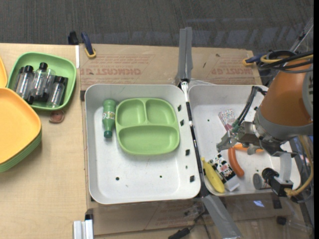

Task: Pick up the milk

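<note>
Grey metal fingers of the claw [225, 142] are hanging low inside the right bin [209, 96], and they are looking spread a little, with nothing lying between them. The claw is hovering just far of the milk carton [225, 172], a small white box with black cow spots, which is lying flat at the near edge of this bin. I judge the arm is lining up over the carton, because the fingers are pointing down toward that corner.

A yellow banana [213, 177] is lying touching the carton on its left side, and an orange carrot [236, 163] is lying just beside it on the right. This crowding is probably making the grasp difficult, since a finger could land on a neighbour. A clear packet with pink print [227, 117] is resting farther back in the same bin.

Further left, the left bin [144, 183] is bearing a green divided plate [147, 126] and a green bottle [108, 117] beside it, well apart from the work.
</note>
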Action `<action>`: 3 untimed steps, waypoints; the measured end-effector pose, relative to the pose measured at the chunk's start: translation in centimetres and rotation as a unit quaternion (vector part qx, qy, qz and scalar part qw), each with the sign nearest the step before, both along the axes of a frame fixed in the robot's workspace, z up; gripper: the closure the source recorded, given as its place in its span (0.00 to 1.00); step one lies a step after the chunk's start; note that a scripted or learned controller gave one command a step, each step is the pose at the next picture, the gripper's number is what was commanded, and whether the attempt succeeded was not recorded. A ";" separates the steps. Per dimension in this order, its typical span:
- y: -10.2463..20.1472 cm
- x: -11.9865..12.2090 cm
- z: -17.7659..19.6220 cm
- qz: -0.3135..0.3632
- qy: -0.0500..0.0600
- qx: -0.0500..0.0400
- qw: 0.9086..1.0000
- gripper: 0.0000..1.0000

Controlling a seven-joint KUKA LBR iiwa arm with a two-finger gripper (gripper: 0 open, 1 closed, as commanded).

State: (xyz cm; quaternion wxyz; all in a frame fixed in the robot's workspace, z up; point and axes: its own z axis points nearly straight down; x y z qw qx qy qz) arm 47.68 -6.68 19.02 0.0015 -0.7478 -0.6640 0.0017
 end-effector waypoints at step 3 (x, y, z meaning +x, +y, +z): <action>-2.7 3.8 -10.0 0.108 -0.001 0.000 0.994 0.00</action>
